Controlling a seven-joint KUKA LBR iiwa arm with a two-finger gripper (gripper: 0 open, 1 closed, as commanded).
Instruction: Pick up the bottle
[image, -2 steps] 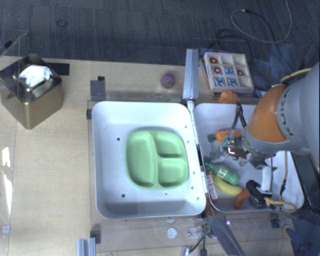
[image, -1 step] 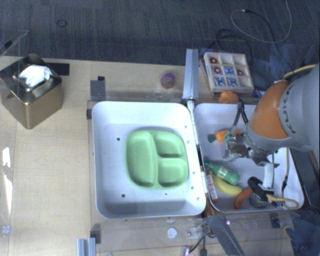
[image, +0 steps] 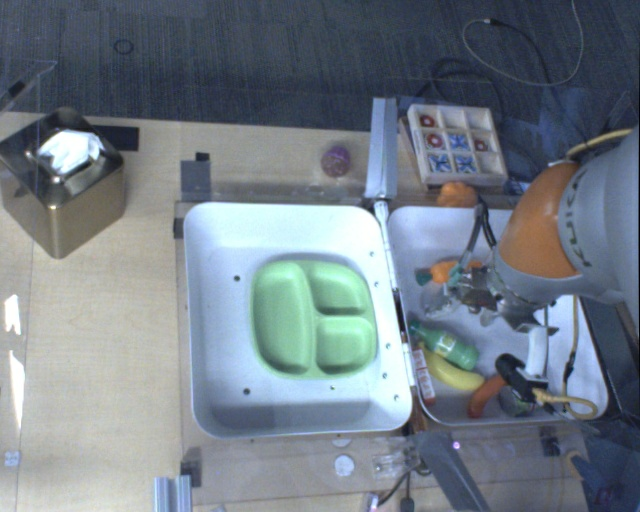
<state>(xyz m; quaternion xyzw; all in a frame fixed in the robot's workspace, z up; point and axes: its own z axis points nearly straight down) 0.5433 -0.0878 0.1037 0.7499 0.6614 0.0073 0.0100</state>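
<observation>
Can't tell how the jaws (image: 468, 290) are set, arm hides them. They hover just above the green bottle (image: 447, 346), right bin, lower middle. Banana (image: 455, 376) touches it, so a grab could easily snag both.

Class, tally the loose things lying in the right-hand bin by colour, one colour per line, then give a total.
Green: 1, the bottle
Yellow: 1, the banana
Red: 1, the red piece
Orange: 1, the orange piece
Total: 4 that I can make out
</observation>
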